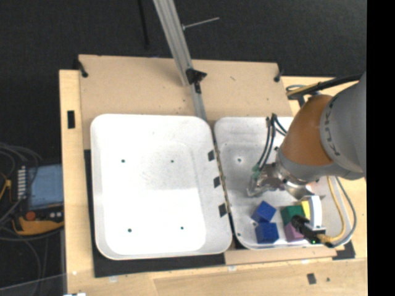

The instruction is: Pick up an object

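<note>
A single fixed camera looks down at a slant, seemingly from fairly high, with both white bins point(154, 184) left of the gripper point(258, 185).

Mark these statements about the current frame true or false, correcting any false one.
1. Two blue blocks lie in the right bin. True.
2. The hand hangs over the left bin. False: it is over the right bin, just above the blocks.
3. A green block lies in the left bin. False: it sits in the right bin, beside a purple block.
4. The arm's orange band is above the right bin. True.
</note>
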